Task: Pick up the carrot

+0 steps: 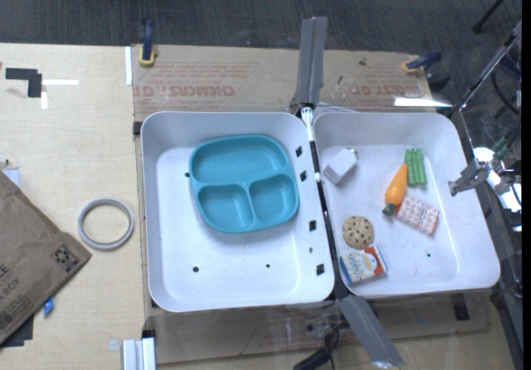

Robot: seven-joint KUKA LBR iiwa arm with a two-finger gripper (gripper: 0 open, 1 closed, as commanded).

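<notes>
Carrot (pixel 397 186): smooth, tapered, orange, lying in right bin (pixel 465 273). Gripper (pixel 466 181): metallic, at bin's right rim; jaw state cannot be told.

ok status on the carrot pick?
Gripper at right bin's right rim, off the carrot. Carrot lies free in right bin. Green item and pink packet crowd it.

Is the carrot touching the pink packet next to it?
Cannot tell. In the camera view the carrot's green lower tip meets the edge of the pink packet with no visible gap, but the slanted angle could hide one.
</notes>
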